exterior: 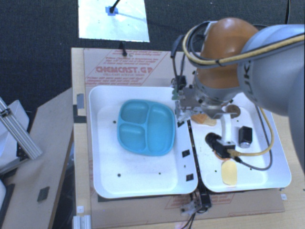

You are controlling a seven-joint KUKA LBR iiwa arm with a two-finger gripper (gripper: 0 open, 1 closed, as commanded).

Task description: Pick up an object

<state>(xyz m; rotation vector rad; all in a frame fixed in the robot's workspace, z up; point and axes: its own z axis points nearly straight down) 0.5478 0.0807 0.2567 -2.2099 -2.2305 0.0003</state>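
Positioned over the inner edge of the right bin (281, 175), beside the divider: arm (267, 66) with gripper (188, 109) low at the bin's upper left corner; grip state cannot be told. Lying in the right bin, apart from one another: orange piece (206, 121) just beside the gripper, black block (245, 136), yellow piece (229, 173) near the front wall. Lying flat in the left bin (102, 175): blue plate (146, 128).
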